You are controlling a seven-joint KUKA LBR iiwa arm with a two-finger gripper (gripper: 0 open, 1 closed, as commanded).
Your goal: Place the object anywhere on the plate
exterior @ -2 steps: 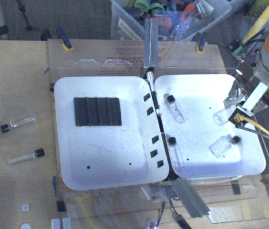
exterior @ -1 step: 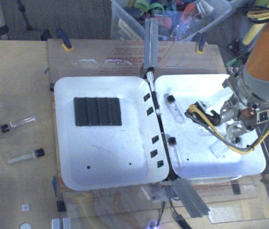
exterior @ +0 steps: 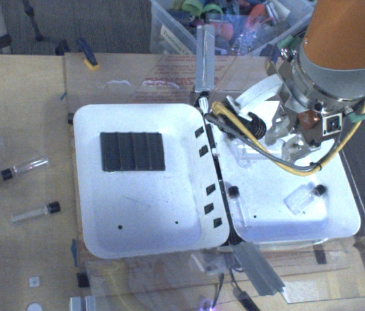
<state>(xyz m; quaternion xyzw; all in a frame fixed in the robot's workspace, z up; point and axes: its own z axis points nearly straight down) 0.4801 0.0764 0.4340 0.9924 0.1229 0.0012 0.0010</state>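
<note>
A black ridged plate (exterior: pixel 132 151) lies flat in the upper left part of the left bin (exterior: pixel 105 232). In the right bin (exterior: pixel 338 222) a clear vial with a black cap (exterior: pixel 304 198) lies near the front right corner. A second clear vial with a black cap (exterior: pixel 234 196) rests against that bin's left wall. My gripper (exterior: pixel 291 141) hangs over the back half of the right bin, mostly hidden under the wrist and its yellow cable. It is above and behind the front right vial, apart from it.
A clear tub of coloured toys (exterior: pixel 234 11) stands behind the bins. Several loose vials (exterior: pixel 33 209) lie on the bench to the left. A metal divider rail (exterior: pixel 211 167) with black clips runs between the bins. The yellow cable (exterior: pixel 260 149) loops low over the right bin.
</note>
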